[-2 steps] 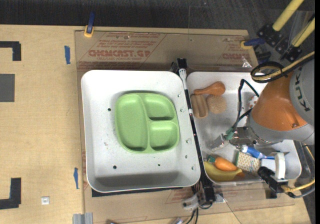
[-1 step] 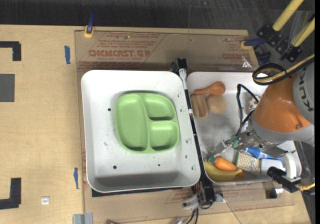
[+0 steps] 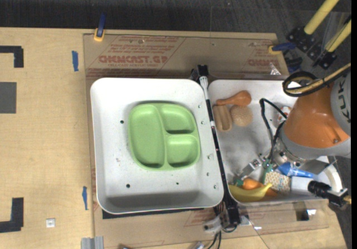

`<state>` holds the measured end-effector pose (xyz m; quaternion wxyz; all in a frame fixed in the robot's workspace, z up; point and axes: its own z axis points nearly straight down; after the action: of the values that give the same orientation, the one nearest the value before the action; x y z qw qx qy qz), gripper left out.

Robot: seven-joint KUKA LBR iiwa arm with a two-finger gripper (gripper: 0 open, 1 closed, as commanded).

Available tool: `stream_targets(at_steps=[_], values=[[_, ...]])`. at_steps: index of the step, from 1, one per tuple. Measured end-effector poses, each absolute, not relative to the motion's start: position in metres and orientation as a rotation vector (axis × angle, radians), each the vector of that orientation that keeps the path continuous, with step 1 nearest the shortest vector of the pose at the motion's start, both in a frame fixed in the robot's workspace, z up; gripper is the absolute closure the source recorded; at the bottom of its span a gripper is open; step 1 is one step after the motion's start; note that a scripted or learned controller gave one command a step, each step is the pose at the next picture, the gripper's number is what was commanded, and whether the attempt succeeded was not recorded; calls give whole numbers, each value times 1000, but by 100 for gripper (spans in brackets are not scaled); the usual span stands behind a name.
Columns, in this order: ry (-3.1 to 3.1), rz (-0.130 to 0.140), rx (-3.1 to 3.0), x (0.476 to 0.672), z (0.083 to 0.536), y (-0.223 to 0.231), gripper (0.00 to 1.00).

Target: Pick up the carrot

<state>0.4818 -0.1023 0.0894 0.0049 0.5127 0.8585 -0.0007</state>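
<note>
At the bottom of the frame, in the lower left corner of the right-hand bin, a clutter of small things lies heaped together: a small orange piece, which I take for the carrot, rests on or against a yellow banana-like item, with a patterned block and a blue object just beside them to the right. The pincer hangs just above this heap at the lower right of the frame, under the arm's orange band; whether it is apart or together I cannot tell, since the wrist hides it. The carrot looks like a light, stiff toy with a smooth skin, likely slippery, so a hold across its thicker middle seems best, though the crowding neighbours leave little room. Further up the same bin lie a tan cylinder, a pale round item and an orange-brown drumstick-like piece. In the left-hand bin, mid-frame, sits a green divided tray. The table spreads beyond.
</note>
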Motion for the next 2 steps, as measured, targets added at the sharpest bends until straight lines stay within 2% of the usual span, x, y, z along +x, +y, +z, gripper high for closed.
stream_targets(at_steps=[1, 2], values=[[2776, -2, 1443, 483, 90, -102, 0], [3098, 3, 450, 482, 186, -51, 0]])
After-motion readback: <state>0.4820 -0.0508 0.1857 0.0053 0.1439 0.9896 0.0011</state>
